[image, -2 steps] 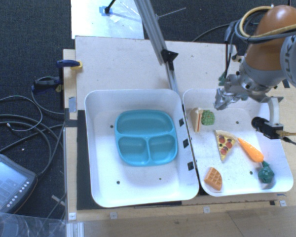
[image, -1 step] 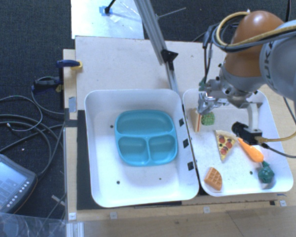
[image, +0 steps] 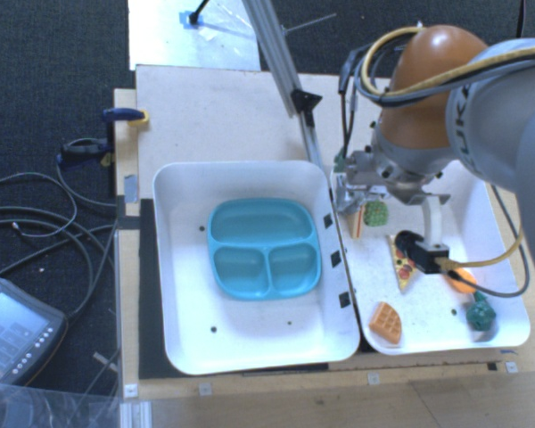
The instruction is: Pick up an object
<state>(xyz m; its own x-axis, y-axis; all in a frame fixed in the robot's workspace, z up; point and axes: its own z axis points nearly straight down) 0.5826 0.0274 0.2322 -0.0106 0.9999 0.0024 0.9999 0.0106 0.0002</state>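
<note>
My gripper [image: 349,200] hangs low over the far left corner of the right bin [image: 508,333], close to the wall between the two bins. Just right of it lies a small green leafy piece [image: 375,212], and a thin orange stick [image: 358,222] lies right beneath the gripper. Whether anything is held cannot be seen. Nearer the front lie a pizza slice [image: 401,268], a waffle [image: 385,323], an orange piece [image: 463,282] and a dark green toy [image: 481,314].
The left bin [image: 183,239] holds a blue divided plate [image: 264,247]. A slanted metal pole [image: 276,47] crosses the bench behind the bins. The arm's orange band [image: 432,69] looms over the right bin's far side.
</note>
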